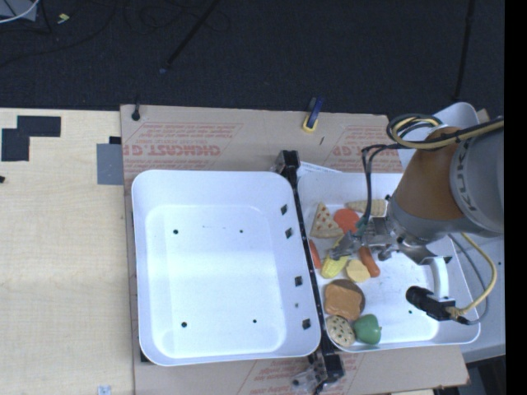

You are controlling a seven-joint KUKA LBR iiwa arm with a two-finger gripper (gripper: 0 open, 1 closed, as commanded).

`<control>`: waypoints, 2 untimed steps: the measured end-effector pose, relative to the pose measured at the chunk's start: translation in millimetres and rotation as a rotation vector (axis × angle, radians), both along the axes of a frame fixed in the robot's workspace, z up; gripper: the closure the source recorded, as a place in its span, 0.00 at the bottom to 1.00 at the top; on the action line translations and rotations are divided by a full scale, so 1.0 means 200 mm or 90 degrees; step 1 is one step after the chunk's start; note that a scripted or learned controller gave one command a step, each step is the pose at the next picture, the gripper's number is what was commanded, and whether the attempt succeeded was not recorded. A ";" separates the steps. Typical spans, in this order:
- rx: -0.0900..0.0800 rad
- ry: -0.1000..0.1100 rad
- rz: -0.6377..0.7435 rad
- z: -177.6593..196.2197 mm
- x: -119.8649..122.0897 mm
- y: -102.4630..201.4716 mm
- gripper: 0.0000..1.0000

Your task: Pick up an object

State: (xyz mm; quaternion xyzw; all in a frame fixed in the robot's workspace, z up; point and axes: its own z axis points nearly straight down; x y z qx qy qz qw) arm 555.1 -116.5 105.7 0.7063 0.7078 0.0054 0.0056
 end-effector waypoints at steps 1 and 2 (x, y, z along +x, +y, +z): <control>-0.002 0.007 0.001 -0.08 0.15 0.15 0.00; 0.001 0.013 -0.003 -0.04 0.13 0.15 1.00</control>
